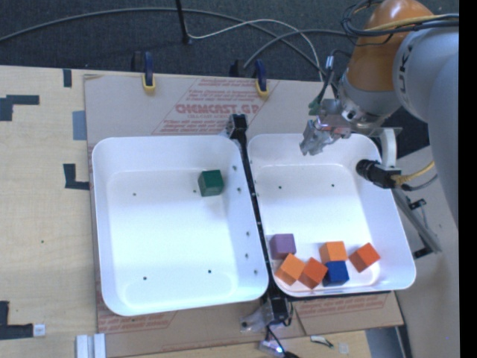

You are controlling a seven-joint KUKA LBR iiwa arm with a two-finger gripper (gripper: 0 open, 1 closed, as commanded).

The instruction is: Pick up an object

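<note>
right bin (387, 222) far half open, blocks (320, 263) crowd near edge

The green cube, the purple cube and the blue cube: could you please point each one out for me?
green cube (211, 182), camera view, on its top face.
purple cube (282, 245), camera view, on its top face.
blue cube (336, 273), camera view, on its visible top face.

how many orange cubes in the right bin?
4, all clustered near the front wall of the right bin: orange cubes at and. None look hidden.
</note>
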